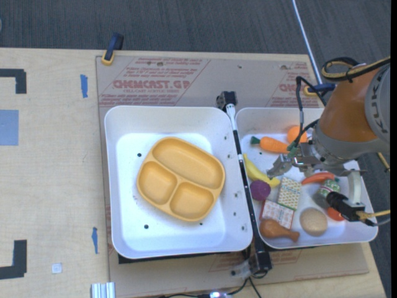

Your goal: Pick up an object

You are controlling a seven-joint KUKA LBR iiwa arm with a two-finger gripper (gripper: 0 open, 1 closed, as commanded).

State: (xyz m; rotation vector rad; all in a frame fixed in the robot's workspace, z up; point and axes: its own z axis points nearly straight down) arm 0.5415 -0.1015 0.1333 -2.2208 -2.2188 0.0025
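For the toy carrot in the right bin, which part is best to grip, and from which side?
Probably the orange body of the carrot at its middle, coming from above. It lies flat, pointing left-right, so fingers should close across its narrow width. The gripper hangs just below it.

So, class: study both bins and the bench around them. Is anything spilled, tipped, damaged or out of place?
Nothing stands out. The yellow divided plate lies flat in the left bin, at a slight angle. The toy foods, such as the carrot and banana, are jumbled but all inside the right bin, under the gripper.
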